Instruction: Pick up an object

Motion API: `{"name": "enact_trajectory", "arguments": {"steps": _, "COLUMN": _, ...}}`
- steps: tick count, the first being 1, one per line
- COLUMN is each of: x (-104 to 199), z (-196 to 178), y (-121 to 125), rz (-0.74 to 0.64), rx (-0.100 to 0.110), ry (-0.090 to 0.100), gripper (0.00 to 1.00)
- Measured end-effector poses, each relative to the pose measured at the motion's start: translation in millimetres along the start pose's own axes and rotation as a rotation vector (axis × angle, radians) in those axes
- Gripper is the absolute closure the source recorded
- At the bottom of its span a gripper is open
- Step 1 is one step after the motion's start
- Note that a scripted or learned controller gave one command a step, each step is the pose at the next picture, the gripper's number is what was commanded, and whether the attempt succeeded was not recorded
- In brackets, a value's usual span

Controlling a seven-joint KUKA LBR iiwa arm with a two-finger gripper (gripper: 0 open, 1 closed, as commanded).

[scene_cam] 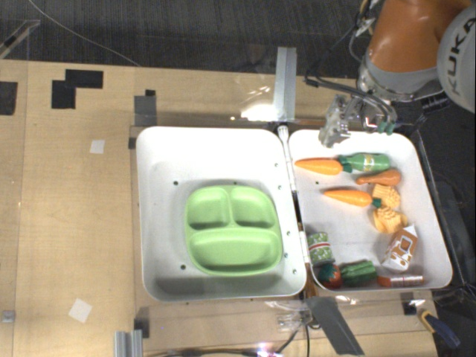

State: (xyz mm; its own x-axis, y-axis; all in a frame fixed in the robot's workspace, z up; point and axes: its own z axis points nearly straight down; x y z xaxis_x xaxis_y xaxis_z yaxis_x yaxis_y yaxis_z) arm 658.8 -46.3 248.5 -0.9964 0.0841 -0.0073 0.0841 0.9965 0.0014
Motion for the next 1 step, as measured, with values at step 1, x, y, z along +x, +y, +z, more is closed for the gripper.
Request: {"name": "enact_trajectory", "arguments": {"steps": 1, "x": 42.4, "z": 3.3, "y": 61.2, "rz": 0.053, "rx": -0.002, "ry": 0.002, "gripper": 1.00}}
